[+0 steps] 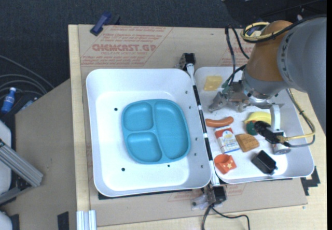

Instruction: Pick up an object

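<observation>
L bin (104, 135) is holding a blue divided plate (154, 130). R bin (306, 164) is carrying a sausage (219, 120), carton (226, 140), toast (247, 142). Gripper (224, 100) is hovering just above the sausage, fingers prob. spread, gripping nothing.

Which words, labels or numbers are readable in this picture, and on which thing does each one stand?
"CHEMCAST GP", red letters, on the brown protective sheet covering the bench, behind the left bin.
Smaller red lines above and below it: too blurred to read.
Red-and-white carton in the right bin: print too small to read.
</observation>
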### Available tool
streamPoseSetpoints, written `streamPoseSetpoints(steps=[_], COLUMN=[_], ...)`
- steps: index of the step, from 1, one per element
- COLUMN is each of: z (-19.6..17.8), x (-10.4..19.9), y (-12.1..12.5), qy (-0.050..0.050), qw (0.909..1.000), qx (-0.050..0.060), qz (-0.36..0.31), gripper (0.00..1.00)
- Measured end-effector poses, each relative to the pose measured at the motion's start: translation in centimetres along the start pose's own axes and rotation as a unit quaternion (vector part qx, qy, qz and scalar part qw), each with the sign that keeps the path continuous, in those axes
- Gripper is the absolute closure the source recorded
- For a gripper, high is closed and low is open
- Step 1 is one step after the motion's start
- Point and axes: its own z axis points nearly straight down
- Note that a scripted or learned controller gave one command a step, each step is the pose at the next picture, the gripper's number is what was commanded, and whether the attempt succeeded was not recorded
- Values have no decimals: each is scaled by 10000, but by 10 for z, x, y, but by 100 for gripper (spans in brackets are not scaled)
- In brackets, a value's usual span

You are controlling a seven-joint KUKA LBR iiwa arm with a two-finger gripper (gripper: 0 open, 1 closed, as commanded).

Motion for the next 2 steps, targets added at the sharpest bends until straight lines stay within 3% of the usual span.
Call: streamPoseSetpoints(steps=[1,2], z=[-1,0], x=[0,-14], y=[62,0], qy=[-4,-2], qw=[10000,10000], qx=[-10,2], qz=[-10,1], gripper=[0,0])
